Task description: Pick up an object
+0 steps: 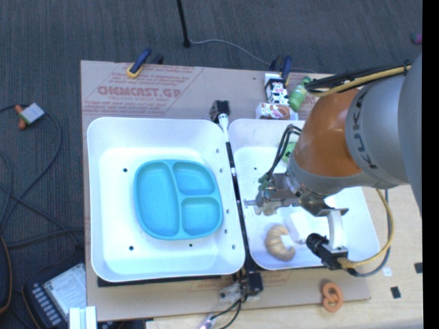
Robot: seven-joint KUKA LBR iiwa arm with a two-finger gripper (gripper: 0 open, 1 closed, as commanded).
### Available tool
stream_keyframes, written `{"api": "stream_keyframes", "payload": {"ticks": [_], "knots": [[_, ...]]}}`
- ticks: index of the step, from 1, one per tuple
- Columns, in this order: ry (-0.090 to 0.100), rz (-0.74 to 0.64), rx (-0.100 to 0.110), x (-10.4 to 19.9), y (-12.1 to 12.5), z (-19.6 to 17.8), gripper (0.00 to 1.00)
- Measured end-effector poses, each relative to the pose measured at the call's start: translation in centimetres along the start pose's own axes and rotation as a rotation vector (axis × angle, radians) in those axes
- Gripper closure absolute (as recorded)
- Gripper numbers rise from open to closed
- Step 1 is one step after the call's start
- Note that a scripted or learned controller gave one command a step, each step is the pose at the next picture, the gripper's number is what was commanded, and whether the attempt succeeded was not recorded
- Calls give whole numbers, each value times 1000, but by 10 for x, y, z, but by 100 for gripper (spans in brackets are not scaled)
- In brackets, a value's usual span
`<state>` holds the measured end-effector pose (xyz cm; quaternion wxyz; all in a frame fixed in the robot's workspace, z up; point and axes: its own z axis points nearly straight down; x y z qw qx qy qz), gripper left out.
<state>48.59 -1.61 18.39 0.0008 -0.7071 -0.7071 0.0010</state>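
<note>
A tan croissant-shaped object (279, 242) lies in the front part of the right bin (250, 163). My gripper (273, 201) hangs just above and behind it, over the middle of that bin, with metal parts showing below the orange band of the arm. Nothing shows between its fingers. The arm's grey and orange body hides most of the bin's right half. A white piece (293, 227) lies just right of the croissant, under the wrist.
The left bin (110, 184) holds a blue divided tray (180, 199). A black divider bar (233, 184) runs between the bins. A small orange ring (332, 296) lies on the board in front of the right bin. Clamps and small items sit at the board's back edge.
</note>
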Motion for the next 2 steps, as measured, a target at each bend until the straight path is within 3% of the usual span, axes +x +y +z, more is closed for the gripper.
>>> {"api": "stream_keyframes", "payload": {"ticks": [1,2], "knots": [[-2,2,-1,-71,10,0,100],[0,0,-2,-60,55,0,100]]}}
